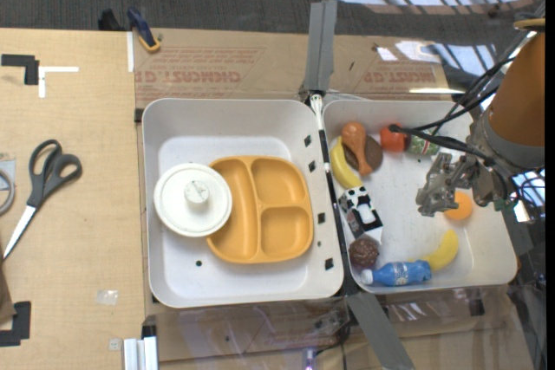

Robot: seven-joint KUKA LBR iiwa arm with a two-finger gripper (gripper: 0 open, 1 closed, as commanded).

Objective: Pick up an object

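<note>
- Nearest me, at the front of the right bin, a blue bottle lies on its side with a dark round thing just beside its cap end and a yellow banana near its other end.
- The gripper hangs low over the right bin's middle; its metal fingers look drawn together with nothing between them, though the angle makes that hard to tell.
- An orange ball sits just beside it, touching or nearly so. I'd guess that is the target.
- Risk: a round ball nudged off-centre could roll toward the banana or the bin wall.
- Closing beside it would grab air.
- The left bin holds a yellow tray and a white lid, well apart from all this.
</note>
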